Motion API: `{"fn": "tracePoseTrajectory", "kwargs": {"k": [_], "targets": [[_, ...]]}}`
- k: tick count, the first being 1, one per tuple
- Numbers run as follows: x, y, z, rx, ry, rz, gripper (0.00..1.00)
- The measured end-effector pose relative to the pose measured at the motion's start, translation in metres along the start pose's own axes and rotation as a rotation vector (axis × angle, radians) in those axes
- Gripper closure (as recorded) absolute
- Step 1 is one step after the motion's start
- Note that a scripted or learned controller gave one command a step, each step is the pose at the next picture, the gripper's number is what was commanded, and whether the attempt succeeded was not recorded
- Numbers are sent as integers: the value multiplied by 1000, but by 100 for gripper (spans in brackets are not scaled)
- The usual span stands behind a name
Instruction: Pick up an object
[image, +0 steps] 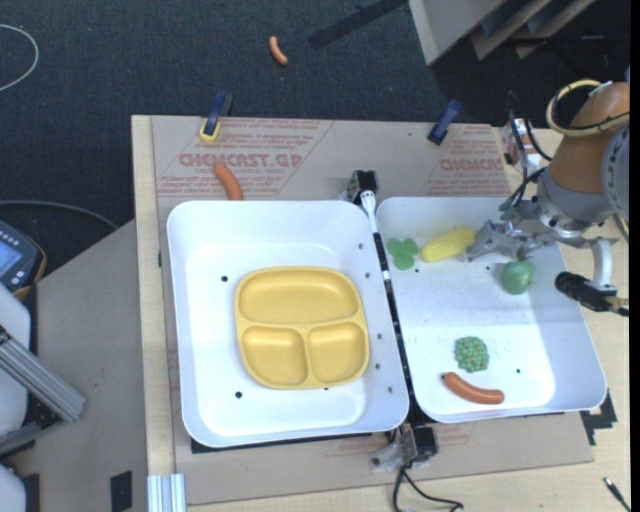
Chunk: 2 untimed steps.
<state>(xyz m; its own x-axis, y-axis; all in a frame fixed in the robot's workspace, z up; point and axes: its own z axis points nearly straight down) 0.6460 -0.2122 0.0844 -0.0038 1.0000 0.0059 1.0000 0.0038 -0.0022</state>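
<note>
Camera view puts the sausage (472, 388) and broccoli (471, 352) nearest in my right bin (560, 390), while farther back my tool (497, 243) hovers beside the corn (447, 243), its opening impossible to tell, nothing visibly held.

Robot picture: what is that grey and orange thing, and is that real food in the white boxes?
That is a robot arm reaching in from the right. A camera above the bench looks down on it. Its pincer hangs over the right bin, near a toy corn cob; I can't tell if it grips anything. The food looks like toys: a green ball, a green leafy piece, broccoli and a sausage. The left bin holds a yellow divided plate.
</note>
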Motion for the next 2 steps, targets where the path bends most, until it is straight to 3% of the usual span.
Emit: {"fn": "tracePoseTrajectory", "kwargs": {"k": [1, 2], "targets": [[-1, 1, -12, -3, -5, -1, 100], [0, -5, -59, -9, -9, 4, 100]]}}
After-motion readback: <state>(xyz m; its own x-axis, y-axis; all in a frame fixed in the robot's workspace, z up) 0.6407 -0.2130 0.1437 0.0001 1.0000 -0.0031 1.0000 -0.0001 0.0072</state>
